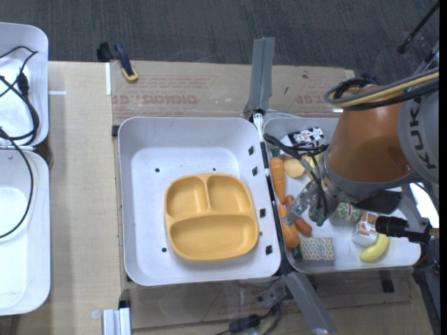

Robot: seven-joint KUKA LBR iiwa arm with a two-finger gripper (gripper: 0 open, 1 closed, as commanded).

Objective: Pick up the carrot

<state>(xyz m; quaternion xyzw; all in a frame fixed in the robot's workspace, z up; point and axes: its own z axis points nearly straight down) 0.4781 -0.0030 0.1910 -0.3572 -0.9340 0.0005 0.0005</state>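
The carrot (278,176) is a long orange piece lying along the left wall of the right bin (412,260), pointing toward the back. My gripper (308,206) hangs low over the middle of that bin, a little to the right of and nearer than the carrot. Nothing can be made out in its grasp. More orange pieces (290,233) lie just below and left of it. The arm's orange wrist band (367,145) hides much of the bin's back right.
The left bin (140,187) holds a yellow divided plate (210,216). In the right bin lie a banana (374,249), a small carton (364,229), a speckled box (317,250), a green item (345,211) and a black-and-white item (306,138). A grey post (261,72) stands between the bins.
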